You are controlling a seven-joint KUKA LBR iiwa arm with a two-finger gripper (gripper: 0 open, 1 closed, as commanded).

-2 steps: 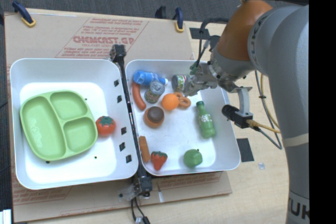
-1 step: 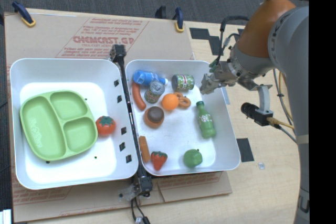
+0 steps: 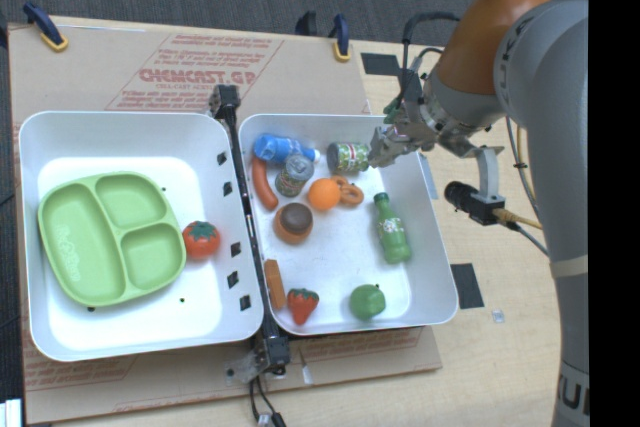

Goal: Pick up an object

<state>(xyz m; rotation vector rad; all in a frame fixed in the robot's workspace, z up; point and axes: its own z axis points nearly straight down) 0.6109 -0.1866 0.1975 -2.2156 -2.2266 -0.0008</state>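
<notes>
Gripper [image 3: 381,147] sits at the right bin's [image 3: 432,283] far edge, touching a small green-labelled can [image 3: 349,156]; its grasp cannot be told.

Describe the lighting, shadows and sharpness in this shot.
Camera view: even, soft overhead light; faint shadows beside the green bottle and green divided plate; mild sheen on the white bins' rims; toys fairly sharp, though the gripper near the small can looks slightly soft, its detail hard to read.
</notes>
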